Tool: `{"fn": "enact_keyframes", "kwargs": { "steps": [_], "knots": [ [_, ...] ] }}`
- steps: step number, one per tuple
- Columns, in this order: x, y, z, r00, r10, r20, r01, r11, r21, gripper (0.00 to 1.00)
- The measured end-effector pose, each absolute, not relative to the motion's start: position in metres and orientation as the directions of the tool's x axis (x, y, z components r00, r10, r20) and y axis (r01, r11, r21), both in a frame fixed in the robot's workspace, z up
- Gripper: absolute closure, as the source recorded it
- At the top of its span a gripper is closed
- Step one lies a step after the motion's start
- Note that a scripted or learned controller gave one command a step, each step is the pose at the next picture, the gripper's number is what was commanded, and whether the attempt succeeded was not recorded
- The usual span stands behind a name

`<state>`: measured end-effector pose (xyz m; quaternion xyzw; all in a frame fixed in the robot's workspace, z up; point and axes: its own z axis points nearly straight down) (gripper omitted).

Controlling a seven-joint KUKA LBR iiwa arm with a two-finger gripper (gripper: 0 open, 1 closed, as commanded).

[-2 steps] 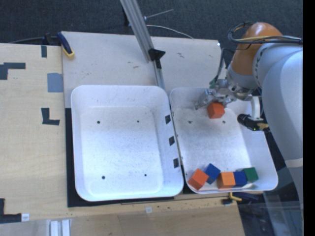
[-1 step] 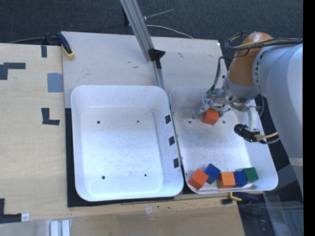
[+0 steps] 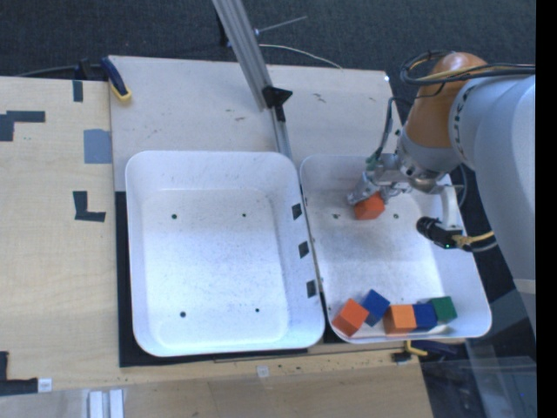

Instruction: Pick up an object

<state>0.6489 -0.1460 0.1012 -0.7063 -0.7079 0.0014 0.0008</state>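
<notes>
progress: we judge the pick mid-way; gripper [image 3: 376, 190] sits right over an orange block [image 3: 371, 206] at the far end of the right bin [image 3: 461, 277]
fingers: we cannot tell their opening or any hold
left: confirm grasp, lift
shapes: small matte cubes; bins smooth, white, speckled

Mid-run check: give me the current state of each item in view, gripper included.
Gripper: low over the right bin's far end, at an orange block.
Orange block: at the gripper's tip; held or not, unclear.
Right bin: five blocks bunched at its near edge.
Left bin: sits level beside the right bin.
</notes>
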Motion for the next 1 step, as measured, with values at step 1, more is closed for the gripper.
{"fn": "enact_keyframes", "kwargs": {
  "steps": [1],
  "knots": [
    [0.6671,-0.0875,0.2009,-0.007,1.000,0.001,1.000,0.007,0.007,1.00]
  ]
}}
